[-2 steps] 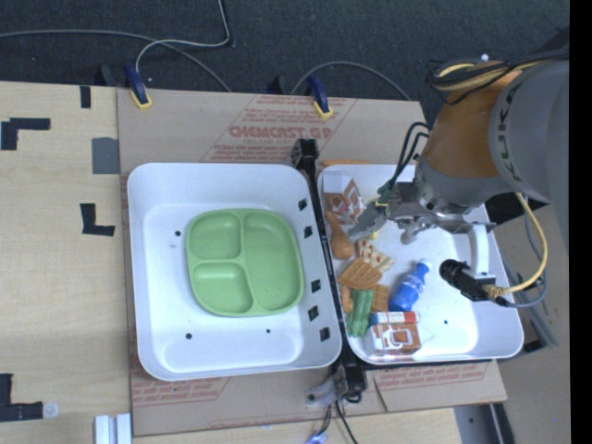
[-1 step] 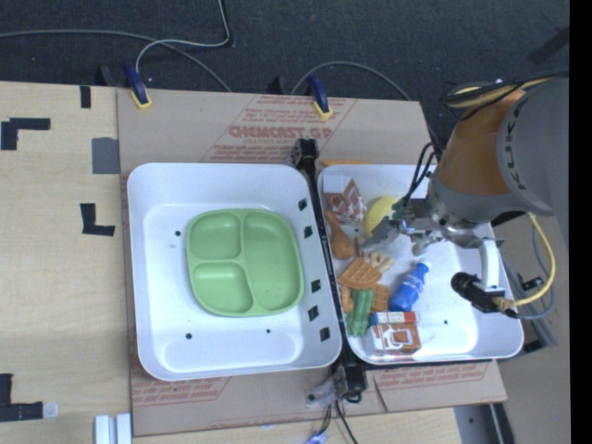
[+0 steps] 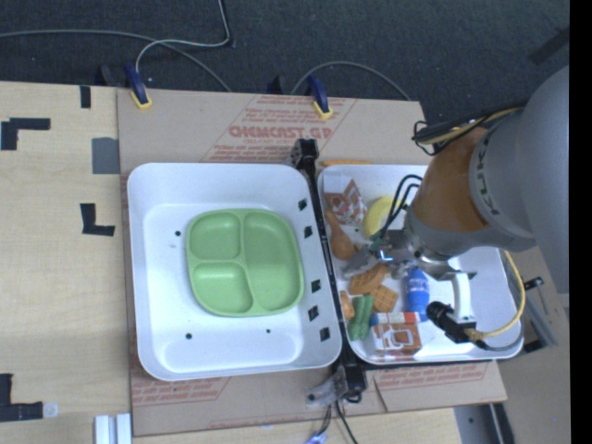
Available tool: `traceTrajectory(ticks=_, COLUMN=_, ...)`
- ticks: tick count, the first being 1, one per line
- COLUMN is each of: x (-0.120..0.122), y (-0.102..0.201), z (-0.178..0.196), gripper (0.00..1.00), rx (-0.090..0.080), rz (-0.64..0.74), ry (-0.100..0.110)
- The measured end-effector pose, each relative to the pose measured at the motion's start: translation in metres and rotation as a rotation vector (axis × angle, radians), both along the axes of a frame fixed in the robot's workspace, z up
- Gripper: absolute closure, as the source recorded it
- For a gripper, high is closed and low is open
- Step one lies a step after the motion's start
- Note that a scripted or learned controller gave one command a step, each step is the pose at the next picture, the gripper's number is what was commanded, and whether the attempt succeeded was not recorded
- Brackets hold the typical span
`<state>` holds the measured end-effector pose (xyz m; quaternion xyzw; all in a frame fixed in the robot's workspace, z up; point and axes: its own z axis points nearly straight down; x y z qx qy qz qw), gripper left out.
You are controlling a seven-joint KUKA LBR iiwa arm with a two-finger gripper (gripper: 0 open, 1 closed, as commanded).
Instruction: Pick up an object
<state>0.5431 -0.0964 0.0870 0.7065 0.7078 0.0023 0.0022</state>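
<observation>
- Arm in from the right, low over the right bin (image 3: pixel 511 289); tool (image 3: pixel 387 251) buried in the clutter there. Cannot tell how it stands.
- Candidate objects heaped in that bin: yellow round item (image 3: pixel 378 213), blue bottle (image 3: pixel 417 293), orange pieces (image 3: pixel 370 280), green piece (image 3: pixel 361 314), printed packet (image 3: pixel 350 202).
- Judgement: small toy-like goods, light. Bottle stiff, smooth, likely slippery; grip across its middle. Packet soft, would crumple.
- Left bin (image 3: pixel 148 248) carries a green divided plate (image 3: pixel 245 261).
</observation>
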Motion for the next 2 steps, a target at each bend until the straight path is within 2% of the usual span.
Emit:
traceTrajectory(ticks=1, x=0.080, y=-0.003, z=0.004, gripper=0.00, rx=-0.001, rz=0.000, ry=0.007)
traceTrajectory(ticks=2, x=0.118, y=-0.011, z=-0.003, gripper=0.00, rx=0.010, rz=-0.006, ry=0.054)
